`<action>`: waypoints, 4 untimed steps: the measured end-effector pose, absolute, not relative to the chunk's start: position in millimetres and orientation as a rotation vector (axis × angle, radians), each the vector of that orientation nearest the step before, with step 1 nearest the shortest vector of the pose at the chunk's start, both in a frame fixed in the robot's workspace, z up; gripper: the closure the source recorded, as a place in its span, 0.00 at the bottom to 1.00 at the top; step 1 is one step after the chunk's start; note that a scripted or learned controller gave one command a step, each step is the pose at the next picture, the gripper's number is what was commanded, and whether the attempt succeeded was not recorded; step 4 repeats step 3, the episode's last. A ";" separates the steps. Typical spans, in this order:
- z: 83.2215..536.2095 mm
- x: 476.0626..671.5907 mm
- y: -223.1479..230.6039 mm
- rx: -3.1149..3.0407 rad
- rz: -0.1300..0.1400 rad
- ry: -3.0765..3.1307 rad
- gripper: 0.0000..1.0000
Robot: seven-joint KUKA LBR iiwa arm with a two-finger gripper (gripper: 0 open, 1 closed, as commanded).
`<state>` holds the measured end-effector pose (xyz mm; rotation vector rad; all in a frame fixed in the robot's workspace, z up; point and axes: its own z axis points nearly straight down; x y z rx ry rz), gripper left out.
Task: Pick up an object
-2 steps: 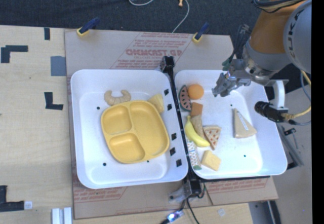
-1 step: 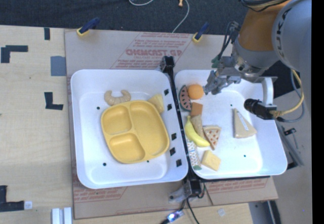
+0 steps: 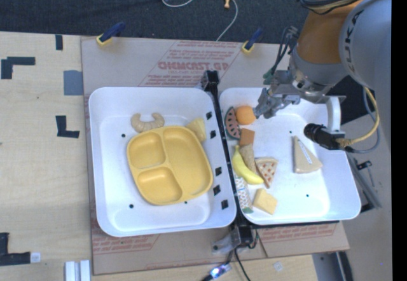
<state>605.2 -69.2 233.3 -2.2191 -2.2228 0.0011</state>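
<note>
Hovering over the right bin [image 3: 331,200], gripper [image 3: 266,108] sits just beside the orange ball [image 3: 245,115], grip state unreadable from here, nothing visibly held, pick not yet made.

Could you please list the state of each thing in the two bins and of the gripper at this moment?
gripper: low over the right bin, beside the orange, fingers unclear
orange: lying free
banana: lying flat
pizza slice: lying flat
cheese wedge: lying flat
sandwich wedge: lying apart
yellow divided plate: upright, compartments bare
</note>
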 end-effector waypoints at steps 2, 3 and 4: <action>214.4 604.7 -71.1 -2.221 0.003 -2.222 1.00; 214.7 608.1 -76.2 -2.221 0.003 -2.222 1.00; 214.7 608.1 -76.2 -2.221 0.003 -2.222 1.00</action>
